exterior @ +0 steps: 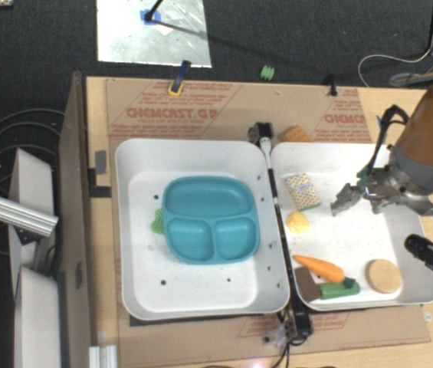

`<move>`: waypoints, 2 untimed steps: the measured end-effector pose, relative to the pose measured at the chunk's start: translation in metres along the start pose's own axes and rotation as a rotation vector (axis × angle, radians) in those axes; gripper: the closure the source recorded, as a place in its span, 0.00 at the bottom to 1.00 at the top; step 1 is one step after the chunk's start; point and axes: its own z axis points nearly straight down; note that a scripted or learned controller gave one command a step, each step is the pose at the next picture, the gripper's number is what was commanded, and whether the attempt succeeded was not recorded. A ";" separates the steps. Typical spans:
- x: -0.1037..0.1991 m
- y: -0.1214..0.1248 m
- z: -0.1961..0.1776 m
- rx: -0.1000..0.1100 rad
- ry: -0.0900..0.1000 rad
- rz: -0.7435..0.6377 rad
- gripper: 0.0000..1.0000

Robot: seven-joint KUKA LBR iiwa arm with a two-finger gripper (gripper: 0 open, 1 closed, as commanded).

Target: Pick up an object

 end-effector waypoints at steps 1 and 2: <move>0.010 0.024 0.120 -0.005 0.000 0.000 0.00; -0.024 0.068 0.117 -0.005 -0.003 0.000 0.00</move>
